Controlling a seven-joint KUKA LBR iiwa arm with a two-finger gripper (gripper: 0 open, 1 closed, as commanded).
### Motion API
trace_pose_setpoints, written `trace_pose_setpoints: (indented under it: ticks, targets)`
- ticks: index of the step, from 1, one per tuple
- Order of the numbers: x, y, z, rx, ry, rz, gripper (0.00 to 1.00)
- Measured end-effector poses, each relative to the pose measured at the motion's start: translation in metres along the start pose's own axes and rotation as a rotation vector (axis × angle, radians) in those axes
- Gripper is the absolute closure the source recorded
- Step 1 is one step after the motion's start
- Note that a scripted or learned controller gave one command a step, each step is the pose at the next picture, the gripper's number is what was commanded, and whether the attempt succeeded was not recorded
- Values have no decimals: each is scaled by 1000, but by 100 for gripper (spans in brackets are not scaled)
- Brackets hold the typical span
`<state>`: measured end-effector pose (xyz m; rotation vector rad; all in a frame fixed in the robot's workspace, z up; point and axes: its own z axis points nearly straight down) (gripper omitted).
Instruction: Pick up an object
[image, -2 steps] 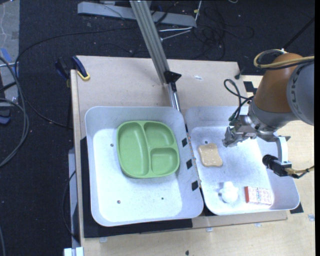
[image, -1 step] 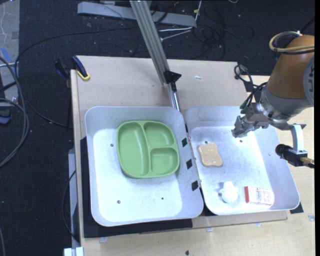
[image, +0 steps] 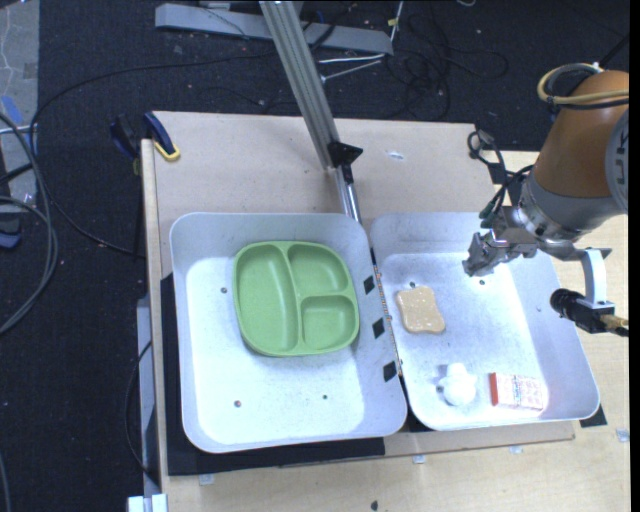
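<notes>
A: How do the jaws stand?

B: The gripper (image: 481, 262) hangs over the right bin (image: 560, 345) near its 12 o'clock edge; open or shut cannot be told.

A: And the pieces?

B: A tan, bread-like slab (image: 420, 310) lies at the gripper's 8 o'clock. A white lump (image: 458, 385) and a red-and-white packet (image: 517, 391) sit toward 6 o'clock. The green divided plate (image: 297, 297) fills the left bin (image: 200, 400).
</notes>
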<state>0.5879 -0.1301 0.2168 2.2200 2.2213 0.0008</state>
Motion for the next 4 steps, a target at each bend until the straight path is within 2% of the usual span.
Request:
trace_pose_setpoints:
  ticks: [1,2,3,4]
  targets:
    - [57,-24,-5,3,2,-6,100]
    - [115,-30,-4,3,1,-6,100]
    - [162,-48,-18,2,2,-7,100]
    - [207,-65,-7,4,1,-6,100]
